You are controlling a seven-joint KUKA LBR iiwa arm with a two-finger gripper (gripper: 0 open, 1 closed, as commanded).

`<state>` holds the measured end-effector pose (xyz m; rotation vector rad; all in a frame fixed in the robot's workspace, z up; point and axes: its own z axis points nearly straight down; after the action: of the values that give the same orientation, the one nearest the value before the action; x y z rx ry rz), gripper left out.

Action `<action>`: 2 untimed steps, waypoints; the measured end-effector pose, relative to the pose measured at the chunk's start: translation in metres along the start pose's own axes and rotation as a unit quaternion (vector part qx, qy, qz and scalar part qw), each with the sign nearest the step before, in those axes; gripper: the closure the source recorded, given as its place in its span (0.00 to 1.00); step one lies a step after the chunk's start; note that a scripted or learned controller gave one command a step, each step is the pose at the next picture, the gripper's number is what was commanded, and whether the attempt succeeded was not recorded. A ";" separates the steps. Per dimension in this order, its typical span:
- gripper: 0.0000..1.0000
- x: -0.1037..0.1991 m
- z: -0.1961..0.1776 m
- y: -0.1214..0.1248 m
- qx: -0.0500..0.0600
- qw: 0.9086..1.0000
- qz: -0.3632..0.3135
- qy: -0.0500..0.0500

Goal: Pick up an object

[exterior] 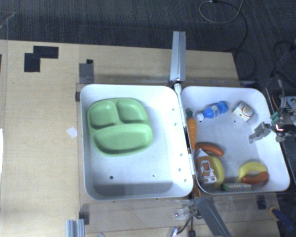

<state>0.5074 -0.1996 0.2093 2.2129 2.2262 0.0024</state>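
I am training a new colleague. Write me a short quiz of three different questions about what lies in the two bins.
1. True or false: the green divided plate lies in the left bin.
2. Which item lies closest to the divider between the bins? A) blue bottle B) carrot C) small carton
3. Fill in: the claw is over the ____ bin, at its right side.

Key: 1 true; 2 B; 3 right.

Black cable (222, 9) on dark floor; black markers (39, 57) on bench (34, 147).
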 end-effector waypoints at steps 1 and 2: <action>1.00 0.001 -0.011 0.002 -0.002 1.000 -0.002 0.000; 1.00 0.013 -0.052 0.034 -0.001 0.999 0.038 0.000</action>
<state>0.5407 -0.1860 0.2612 2.2950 2.1381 0.0041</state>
